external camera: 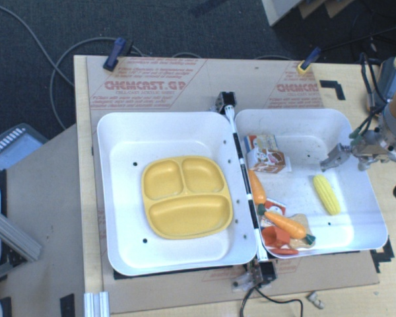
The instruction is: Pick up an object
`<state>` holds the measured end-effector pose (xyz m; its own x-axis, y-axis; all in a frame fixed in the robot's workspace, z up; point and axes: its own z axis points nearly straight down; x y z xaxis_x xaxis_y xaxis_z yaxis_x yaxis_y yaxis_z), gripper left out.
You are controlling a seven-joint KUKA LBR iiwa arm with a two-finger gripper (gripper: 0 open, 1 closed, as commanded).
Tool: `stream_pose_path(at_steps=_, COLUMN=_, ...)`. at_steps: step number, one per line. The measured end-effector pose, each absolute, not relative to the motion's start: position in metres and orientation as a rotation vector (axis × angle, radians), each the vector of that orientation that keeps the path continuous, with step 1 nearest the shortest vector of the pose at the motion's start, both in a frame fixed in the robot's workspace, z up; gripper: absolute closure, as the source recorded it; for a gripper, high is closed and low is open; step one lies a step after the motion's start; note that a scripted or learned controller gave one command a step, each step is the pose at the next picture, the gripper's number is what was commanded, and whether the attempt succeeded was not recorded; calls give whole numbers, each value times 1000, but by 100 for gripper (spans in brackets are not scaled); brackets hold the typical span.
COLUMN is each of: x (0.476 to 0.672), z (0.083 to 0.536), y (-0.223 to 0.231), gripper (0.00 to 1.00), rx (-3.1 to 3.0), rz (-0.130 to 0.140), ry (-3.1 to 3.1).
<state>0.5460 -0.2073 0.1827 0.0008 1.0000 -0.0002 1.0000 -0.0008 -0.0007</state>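
The left bin (112, 144) holds a yellow divided plate (185, 195). The right bin (363, 210) holds a corn cob (327, 193), two carrots (257, 187) (287, 224) and a printed packet (266, 154). The gripper (340, 156) hovers at the right bin's far right edge above the corn, gripping nothing; its spread cannot be told.

Two bins (119, 137) are sitting together, holding one tray (185, 197), two carrots (287, 224), one corn (327, 194), and one packet (266, 154).

Yellow divided tray (185, 197) in left bin (115, 177), perhaps plastic
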Motion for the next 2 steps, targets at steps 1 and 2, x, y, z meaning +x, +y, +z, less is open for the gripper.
stream_pose_path(at_steps=1, x=536, z=84, y=-193, gripper=0, rx=-2221, rz=0, ry=-2221)
stream_pose_path(at_steps=2, x=537, z=95, y=-193, gripper=100, rx=-2224, rz=-1, ry=-2222)
